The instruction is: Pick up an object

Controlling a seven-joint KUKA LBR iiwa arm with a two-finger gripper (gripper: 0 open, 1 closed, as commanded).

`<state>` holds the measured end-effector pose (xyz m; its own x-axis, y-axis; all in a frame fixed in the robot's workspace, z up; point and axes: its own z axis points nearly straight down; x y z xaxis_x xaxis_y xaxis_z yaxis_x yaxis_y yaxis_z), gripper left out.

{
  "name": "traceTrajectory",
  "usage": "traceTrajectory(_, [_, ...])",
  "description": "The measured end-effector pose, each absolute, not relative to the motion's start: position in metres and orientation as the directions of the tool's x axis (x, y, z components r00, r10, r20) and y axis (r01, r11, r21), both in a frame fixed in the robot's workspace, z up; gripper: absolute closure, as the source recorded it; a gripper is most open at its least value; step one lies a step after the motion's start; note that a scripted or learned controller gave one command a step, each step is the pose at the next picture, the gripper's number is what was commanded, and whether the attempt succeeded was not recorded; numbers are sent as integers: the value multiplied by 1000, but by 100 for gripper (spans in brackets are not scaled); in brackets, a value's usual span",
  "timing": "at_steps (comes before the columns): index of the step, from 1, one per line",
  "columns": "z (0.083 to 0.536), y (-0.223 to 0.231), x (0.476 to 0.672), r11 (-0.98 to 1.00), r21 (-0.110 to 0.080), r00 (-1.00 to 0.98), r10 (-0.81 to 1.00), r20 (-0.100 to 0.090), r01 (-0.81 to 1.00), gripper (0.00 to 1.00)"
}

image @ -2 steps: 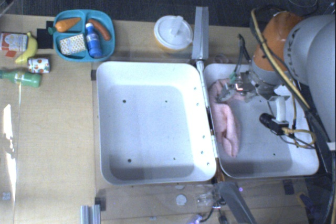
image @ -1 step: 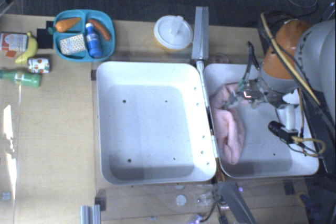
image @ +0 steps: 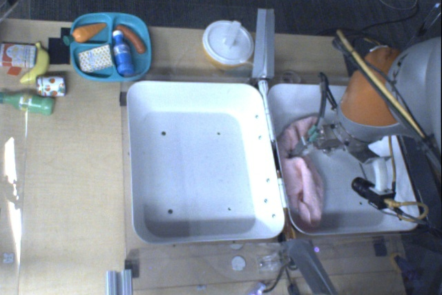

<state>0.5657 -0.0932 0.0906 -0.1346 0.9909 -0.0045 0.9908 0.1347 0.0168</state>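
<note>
- Wooden counter point(image: 69, 169), pale tan, carries two shallow white bins side by side, seen from above at a slant.
- Left bin point(image: 200, 159), the larger in view, has a bare white floor with a few small dark dots.
- Right bin point(image: 349, 200) holds a pink cloth and the robot's hand, with dark cables near its right wall.
- Grey arm point(image: 421, 90) with an orange band point(image: 366, 103) reaches in from the right, its wrist angled down and leftward into the right bin.
- Pink cloth point(image: 304, 179), soft and crumpled, lies along the right bin's left wall. Its long axis runs from the far end toward the near end of the bin, and its lower lump is the thicker part.
- Hand point(image: 309, 140) sits at the cloth's upper part, touching or just above it. The bulk of the cloth lies below and slightly left of the hand, toward the near edge. Whether the hand is open or clamped on fabric cannot be told at this size.
- Off to the far left on the counter: a blue divided tray point(image: 143, 45) of toy food, a white lidded container point(image: 228, 43), a toy banana point(image: 36, 64), a small can point(image: 50, 86) and a green bottle point(image: 27, 103), all well apart from the hand.
</note>
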Motion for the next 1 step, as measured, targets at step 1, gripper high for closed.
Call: traceTrajectory(1, [89, -95, 668, 184, 5, -184, 983, -2, 983, 0])
